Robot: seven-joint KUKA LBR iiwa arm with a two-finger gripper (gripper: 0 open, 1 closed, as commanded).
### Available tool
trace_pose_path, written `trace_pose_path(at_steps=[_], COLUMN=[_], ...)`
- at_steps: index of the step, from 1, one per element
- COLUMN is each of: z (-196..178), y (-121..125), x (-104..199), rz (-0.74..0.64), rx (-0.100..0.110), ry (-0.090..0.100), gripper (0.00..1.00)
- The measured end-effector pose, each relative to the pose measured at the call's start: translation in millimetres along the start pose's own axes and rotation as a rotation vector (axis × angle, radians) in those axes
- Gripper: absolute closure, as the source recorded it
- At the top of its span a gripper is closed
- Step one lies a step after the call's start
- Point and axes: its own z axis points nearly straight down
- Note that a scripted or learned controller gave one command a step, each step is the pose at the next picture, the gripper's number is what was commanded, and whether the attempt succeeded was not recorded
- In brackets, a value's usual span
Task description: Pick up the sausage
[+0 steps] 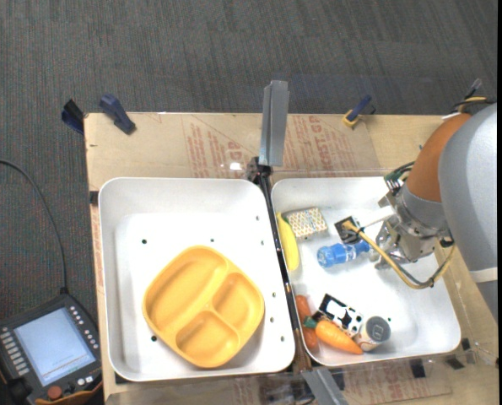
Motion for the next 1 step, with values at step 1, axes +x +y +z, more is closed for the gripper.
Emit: trace_pose_path(at_steps=[1], z=[-9.4], y=[-0.8], x=[0.0], rz=[-0.001], rx=[0.004], ry=[-0.002], gripper=[1.0])
